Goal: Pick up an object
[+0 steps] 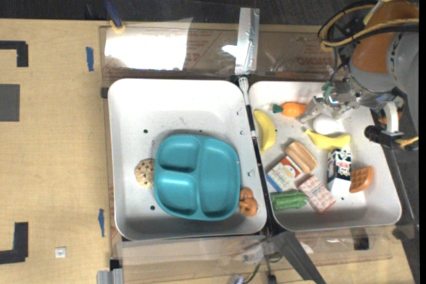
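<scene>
My gripper [332, 102] hangs over the back of the right bin [389, 213], under the orange wrist band. Just in front of it lie a white egg-shaped piece [325, 125] and a yellow banana piece [327, 139]. An orange carrot [292, 109] sits to the gripper's left, near a whole banana [265, 129] along the bin's left wall. Further forward are a sausage [301, 155], a small carton [283, 175], a cow-patterned milk carton [340, 168], a waffle [361, 179], a green vegetable [289, 199] and a pink box [317, 193].
The left bin [126, 103] holds a teal divided plate [197, 175], a cookie [144, 171] at its left and an orange pastry [247, 201] at its right. A clear plastic sheet [173, 43] lies behind the bins. Cables [339, 26] loop near the wrist.
</scene>
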You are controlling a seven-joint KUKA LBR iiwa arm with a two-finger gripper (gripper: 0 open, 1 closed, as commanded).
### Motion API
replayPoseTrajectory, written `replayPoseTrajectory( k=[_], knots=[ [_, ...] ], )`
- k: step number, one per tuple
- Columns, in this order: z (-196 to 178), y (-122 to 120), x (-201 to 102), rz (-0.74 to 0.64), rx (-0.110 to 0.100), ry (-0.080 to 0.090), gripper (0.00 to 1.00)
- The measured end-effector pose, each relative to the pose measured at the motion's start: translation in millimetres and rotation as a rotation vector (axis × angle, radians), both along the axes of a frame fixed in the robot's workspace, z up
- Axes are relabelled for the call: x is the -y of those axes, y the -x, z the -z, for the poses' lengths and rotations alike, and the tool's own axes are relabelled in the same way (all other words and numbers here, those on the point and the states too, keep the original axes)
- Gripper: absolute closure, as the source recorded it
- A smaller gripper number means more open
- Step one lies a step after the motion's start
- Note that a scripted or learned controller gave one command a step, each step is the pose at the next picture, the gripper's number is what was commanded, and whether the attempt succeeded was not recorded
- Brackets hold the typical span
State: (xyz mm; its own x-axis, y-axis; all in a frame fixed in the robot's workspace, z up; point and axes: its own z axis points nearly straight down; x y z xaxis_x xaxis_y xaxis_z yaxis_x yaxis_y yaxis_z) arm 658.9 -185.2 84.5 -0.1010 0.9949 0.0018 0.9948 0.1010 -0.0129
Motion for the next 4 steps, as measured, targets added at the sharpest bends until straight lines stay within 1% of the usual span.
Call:
replayPoseTrajectory(
  k=[1,2,3,4],
  knots=[
    [-14,-3,0,-0.001,0.012,0.005,1.0],
    [-95,-11,-53,-0.074,0.026,0.002,1.0],
    [-119,-9,-104,-0.222,0.021,0.0,1.0],
    [-100,-8,-146,0.143,0.01,0.0,1.0]
  ],
)
